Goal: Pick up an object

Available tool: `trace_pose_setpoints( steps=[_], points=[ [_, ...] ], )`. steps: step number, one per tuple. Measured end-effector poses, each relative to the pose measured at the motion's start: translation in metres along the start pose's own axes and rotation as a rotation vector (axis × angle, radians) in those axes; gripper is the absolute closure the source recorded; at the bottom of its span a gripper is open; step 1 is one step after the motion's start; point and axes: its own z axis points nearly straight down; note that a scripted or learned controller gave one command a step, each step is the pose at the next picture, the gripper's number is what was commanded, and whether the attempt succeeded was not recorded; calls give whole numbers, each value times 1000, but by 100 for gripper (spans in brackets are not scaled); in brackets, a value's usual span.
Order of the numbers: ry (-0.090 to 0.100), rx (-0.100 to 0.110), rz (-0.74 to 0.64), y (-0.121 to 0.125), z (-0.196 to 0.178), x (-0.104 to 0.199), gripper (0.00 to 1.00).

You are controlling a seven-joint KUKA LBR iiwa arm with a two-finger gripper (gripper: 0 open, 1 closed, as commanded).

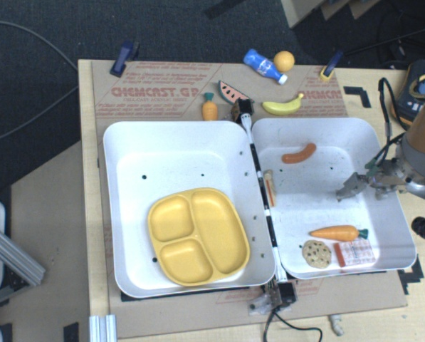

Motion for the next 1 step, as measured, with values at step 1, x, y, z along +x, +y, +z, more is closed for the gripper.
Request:
trace_pose_setpoints(
  steps=[1],
  points=[
    [5,-1,-4,71,59,-13,0]
  ],
)
